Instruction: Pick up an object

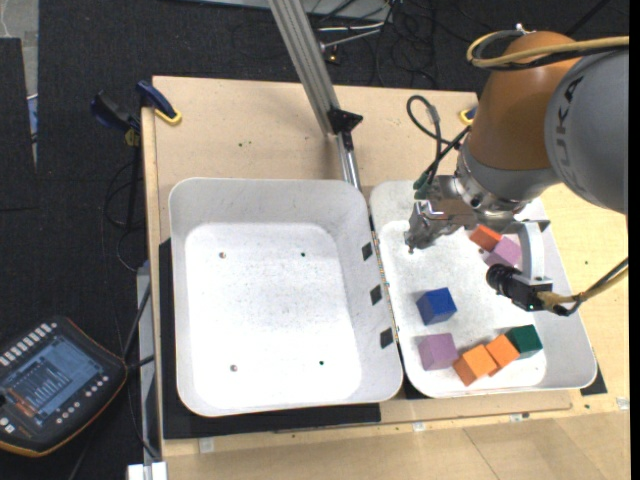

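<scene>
Hovering low over the far left part of the right bin (560,373), the tool (418,234) hangs from the grey arm (560,108), which reaches in from the right. From my seat I cannot tell how wide it is set, and I see nothing caught in it; the white floor beneath its tip looks bare.

My candidates all lie in that right bin. A blue block (436,305) sits alone near the bin's middle, a little nearer its left wall, and it is the closest to the tool. Along the near edge I count a purple block (437,351), an orange block (476,360) touching or nearly touching a green block (524,342) toward the near right corner. Under the wrist, by the far right side, a second orange block (487,237) and a pale pink one (506,252) peek out, partly hidden. The left bin (190,208) on the table (250,118) carries none of them.

I judge these blocks to be light and stiff, foam or wood, with flat faces that should not crush or slide much. I would go for the blue one: it has free space all round. I would close across two opposite flat faces, squared to its edges, not across corners, since a diagonal pinch could spin it out. The crowded near-edge group risks nudging neighbours.
</scene>
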